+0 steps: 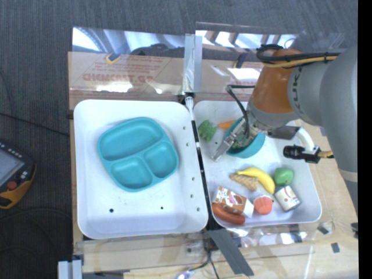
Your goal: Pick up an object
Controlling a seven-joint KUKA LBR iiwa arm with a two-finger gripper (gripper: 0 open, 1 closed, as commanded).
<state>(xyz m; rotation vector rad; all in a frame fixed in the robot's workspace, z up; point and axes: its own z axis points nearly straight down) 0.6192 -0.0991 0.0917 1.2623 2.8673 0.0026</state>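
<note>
We judge the pick barely begun: our gripper (224,147) hangs low in the right bin (311,209) just beside the broccoli (206,130) and teal bowl (251,146), its fingers slightly apart and gripping nothing, so closing and lifting remain.

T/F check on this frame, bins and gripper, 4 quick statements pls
1. The blue divided plate lies in the left bin. True.
2. The banana lies in the left bin. False: it lies in the right bin.
3. The gripper is over the right bin, near the broccoli. True.
4. The green apple sits on the divided plate. False: it sits in the right bin, beside the banana.
</note>
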